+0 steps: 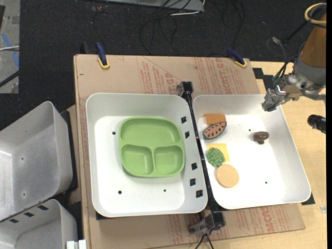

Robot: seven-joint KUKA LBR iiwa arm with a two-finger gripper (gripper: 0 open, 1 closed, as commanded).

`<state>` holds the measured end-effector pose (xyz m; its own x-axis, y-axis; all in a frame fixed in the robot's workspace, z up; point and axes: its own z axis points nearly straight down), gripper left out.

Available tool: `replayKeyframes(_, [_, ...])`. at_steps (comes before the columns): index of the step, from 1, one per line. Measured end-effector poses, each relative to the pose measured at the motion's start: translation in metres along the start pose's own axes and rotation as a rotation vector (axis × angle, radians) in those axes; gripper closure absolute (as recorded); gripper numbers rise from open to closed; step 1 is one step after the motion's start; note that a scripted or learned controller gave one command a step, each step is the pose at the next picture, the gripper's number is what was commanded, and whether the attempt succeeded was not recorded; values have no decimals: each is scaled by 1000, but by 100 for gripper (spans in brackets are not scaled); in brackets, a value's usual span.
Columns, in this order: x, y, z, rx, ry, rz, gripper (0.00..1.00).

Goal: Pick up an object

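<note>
**Gripper parked at far corner of right bin, objects untouched**

Ok, arm (314,45) is in from the right, grey w/ the orange band showing up top. Gripper (271,104) sits over the right bin's (290,165) far right corner, right at the rim. Nothing visible between its tips. Can't tell if it's spread or closed, too small and dark at this angle.

Right bin contents, all resting on the floor of the bin: small dark brown piece (260,136) nearest the gripper, but still apart from it, lying alone on the right-centre. Over by the divider side: orange block (215,119) at the far end, w/ a brown oval slice w/ pale speckles (213,130) just in front, touching or overlapping it. Below those, a yellow square (219,150) w/ a green bumpy piece (215,157) lying on its left part. Nearest the camera, a round tan disc (227,176), just beside the green piece.

Left bin (104,191): green three-compartment tray (152,146) flat in the middle, compartments bare.

Both bins sit side by side on a cardboard sheet (155,74), w/ clips on its far edge.
</note>
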<state>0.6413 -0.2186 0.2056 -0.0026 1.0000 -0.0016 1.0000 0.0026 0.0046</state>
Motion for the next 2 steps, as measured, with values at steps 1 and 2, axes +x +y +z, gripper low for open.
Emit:
replayKeyframes(1, [0,1,-41,0,0,0,100])
replayKeyframes(2, [45,-2,-42,5,2,-4,100])
